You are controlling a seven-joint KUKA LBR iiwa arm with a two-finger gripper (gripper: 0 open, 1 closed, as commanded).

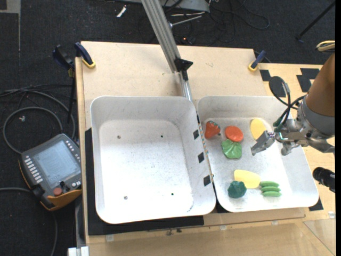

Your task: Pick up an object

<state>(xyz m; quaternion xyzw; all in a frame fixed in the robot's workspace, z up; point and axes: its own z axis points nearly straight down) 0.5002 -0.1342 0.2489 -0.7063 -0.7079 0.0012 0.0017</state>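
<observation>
The gripper hangs over the right bin, toward its 3 o'clock side, fingers spread apart with nothing between them. It sits just at 3 o'clock of the yellow piece, likely lined up for a descent there.

All the pickable things lie in this bin: a red piece at 10 o'clock, an orange piece beside it, a green leaf just below, then a yellow wedge, a dark green lump and green pods toward 6 o'clock. The left bin looks like the drop side.

At 9 o'clock of the bench lies a pendant on the floor. No writing is readable anywhere.
</observation>
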